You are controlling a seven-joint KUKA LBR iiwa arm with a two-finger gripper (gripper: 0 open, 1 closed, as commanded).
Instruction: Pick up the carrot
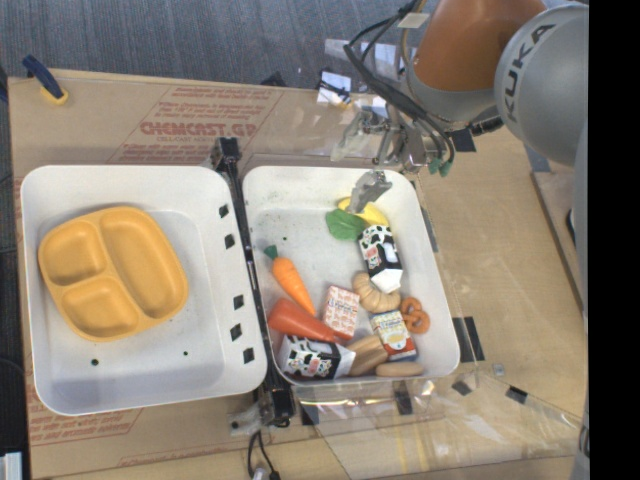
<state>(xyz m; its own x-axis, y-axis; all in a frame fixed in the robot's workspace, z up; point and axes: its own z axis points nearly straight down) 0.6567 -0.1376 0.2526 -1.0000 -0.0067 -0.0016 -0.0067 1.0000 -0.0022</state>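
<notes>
The carrot (293, 282) is orange with a small green top and lies on the floor of the right bin (300, 193), near its left wall, pointing toward the front right. My gripper (373, 185) hangs over the far side of that bin, just above a yellow and green toy piece (350, 221). It is well to the right of and behind the carrot, with nothing seen held in it.
A red-orange pepper-like toy (300, 320) touches the carrot's tip. Cow-print cartons (380, 249) (311, 358), a pink box (341, 309), a croissant (378, 286), a pretzel (414, 316) and a small bottle (392, 334) crowd the bin's right and front. The left bin (210, 358) holds a yellow divided plate (111, 269).
</notes>
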